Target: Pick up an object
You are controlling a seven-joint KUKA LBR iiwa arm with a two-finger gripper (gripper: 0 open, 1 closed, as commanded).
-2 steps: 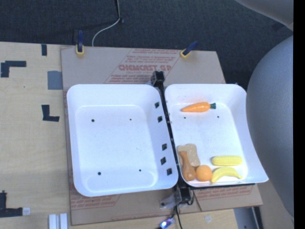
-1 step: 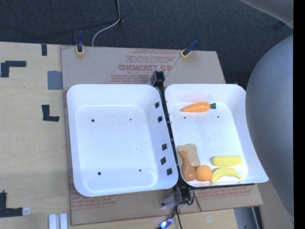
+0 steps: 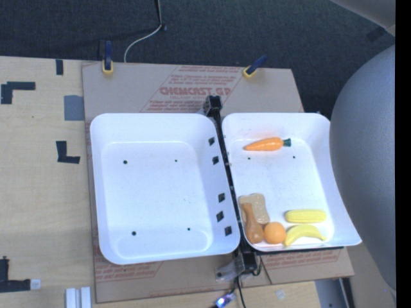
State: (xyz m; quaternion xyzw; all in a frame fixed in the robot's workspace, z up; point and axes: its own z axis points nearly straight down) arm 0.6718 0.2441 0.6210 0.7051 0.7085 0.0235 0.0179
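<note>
A large grey arm (image 3: pixel 372 172) fills the right edge of the overhead view, blurred and close to the camera, overlapping the right rim of the right bin (image 3: pixel 302 122). Its tool cannot be made out, so whether it is released or clenched cannot be told.

Two shallow white bins sit side by side on a sheet of cardboard (image 3: pixel 192 88) on the counter (image 3: pixel 38 185). In the right bin, a carrot (image 3: pixel 264 144) lies near the far wall, its green tip pointing right. Along the near wall are four more items. A tan bread slice (image 3: pixel 255 208) sits at the left, touching a brown piece (image 3: pixel 252 228) just below it. An orange (image 3: pixel 275 233) rests beside that brown piece. To the right, a yellow corn cob (image 3: pixel 304 216) lies just above a banana (image 3: pixel 303 235).

The left bin (image 3: pixel 103 133) shows bare white floor with small dark dots.
</note>
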